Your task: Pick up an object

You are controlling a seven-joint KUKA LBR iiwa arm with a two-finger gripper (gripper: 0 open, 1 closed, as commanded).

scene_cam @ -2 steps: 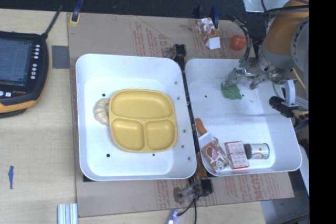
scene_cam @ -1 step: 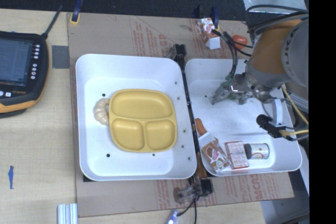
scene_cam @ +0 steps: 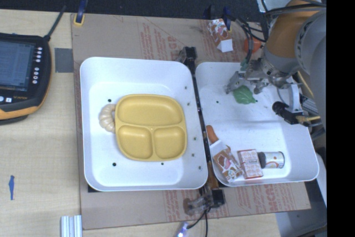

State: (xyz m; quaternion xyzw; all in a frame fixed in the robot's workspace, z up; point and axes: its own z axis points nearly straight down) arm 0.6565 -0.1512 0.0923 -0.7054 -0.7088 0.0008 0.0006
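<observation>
End effector (scene_cam: 244,85) over right bin (scene_cam: 299,141), fingers pinching green leaf-shaped object (scene_cam: 244,96); its long axis runs left-right, tip pointing right. Yellow tray (scene_cam: 150,126) in left bin (scene_cam: 94,119).

Arm (scene_cam: 308,36) is grey with an orange band above the wrist. Black cables loop off it. Gripper (scene_cam: 244,83) hardware is grey metal.
</observation>
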